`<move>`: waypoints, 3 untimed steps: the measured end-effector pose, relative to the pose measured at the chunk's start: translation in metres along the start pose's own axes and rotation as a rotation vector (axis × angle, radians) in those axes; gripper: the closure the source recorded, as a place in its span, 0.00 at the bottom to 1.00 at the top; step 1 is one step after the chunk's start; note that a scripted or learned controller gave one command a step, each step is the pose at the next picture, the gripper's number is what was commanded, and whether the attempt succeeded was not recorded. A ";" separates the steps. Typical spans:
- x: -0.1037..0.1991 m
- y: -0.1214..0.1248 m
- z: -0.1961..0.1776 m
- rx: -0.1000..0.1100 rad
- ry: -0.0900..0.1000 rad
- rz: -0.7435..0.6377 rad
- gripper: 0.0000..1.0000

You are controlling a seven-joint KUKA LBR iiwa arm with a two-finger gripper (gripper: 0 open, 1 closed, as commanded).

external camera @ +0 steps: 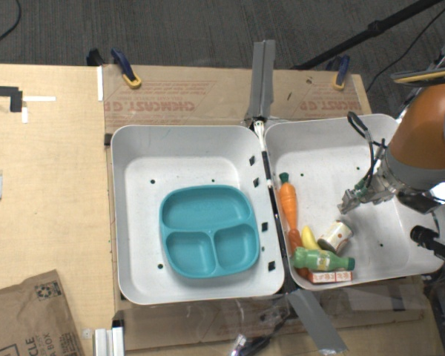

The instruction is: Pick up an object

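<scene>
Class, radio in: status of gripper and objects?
Gripper over right bin, holding nothing. Carrot, green bottle untouched along left wall. Nothing obstructing.

2 blue clamps (126, 67) grip the far cardboard edge; a folded cardboard box (30, 317) lies near left, beside pale plywood bench (44, 169).

Gripper (354, 201) hovers in right bin (319, 143), w/ carrot (288, 202), banana (309, 237), green bottle (322, 259) left-near; teal plate (208, 230) in left bin (133, 199).
</scene>
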State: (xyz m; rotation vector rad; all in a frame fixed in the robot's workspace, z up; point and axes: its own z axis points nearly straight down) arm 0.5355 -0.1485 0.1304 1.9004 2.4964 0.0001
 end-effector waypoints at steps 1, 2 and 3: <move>0.021 -0.010 0.026 -0.021 -0.010 0.045 1.00; 0.027 -0.009 0.029 -0.018 -0.002 0.038 0.00; -0.002 -0.048 0.024 -0.031 -0.009 -0.043 0.00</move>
